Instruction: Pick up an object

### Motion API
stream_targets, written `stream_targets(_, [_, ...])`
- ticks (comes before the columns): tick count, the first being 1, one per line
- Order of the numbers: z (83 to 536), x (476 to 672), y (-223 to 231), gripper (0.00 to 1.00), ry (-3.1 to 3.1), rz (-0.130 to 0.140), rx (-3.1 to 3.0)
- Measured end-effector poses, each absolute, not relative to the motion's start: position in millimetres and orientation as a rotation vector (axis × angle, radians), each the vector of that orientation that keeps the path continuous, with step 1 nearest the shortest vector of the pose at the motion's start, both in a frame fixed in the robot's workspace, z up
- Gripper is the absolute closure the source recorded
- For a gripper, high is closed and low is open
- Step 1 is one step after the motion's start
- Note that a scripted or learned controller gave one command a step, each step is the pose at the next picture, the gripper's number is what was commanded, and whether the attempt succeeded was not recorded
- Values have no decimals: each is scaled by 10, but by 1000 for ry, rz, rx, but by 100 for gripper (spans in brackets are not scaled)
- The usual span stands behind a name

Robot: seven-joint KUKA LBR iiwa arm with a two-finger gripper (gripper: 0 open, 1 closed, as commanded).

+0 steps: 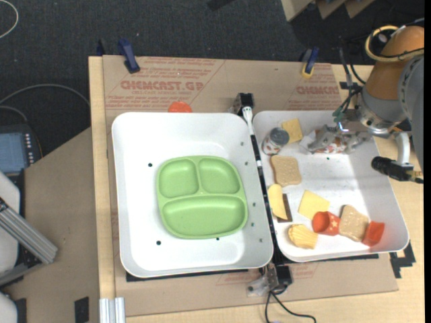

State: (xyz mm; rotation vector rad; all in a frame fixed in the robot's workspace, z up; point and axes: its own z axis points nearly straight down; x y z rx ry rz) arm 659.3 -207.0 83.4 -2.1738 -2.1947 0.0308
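The right white bin [384,187] holds several toy foods. At its far end lie a small yellow square [292,129] and a round grey and red piece [277,138]. A brown bread slice [287,170] lies nearer the middle. Along the near side are a yellow and brown piece [278,202], a yellow wedge [313,204], a red piece [322,222], a ridged yellow piece [303,235], a tan chunk [353,222] and an orange-red piece [374,231]. My gripper [328,140] hangs low over the far part of this bin, right of the round piece, with nothing visibly held.
The left white bin [135,180] carries a green divided plate [201,197]. A small orange object [179,108] lies behind that bin. Blue clamps [128,56] [310,62] grip the board's far edge. The arm [394,66] enters over the bench's far right corner.
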Motion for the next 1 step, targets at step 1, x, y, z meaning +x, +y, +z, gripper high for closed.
stream_targets(1, [839, 6592, -2056, 0, -2197, 35, -2179])
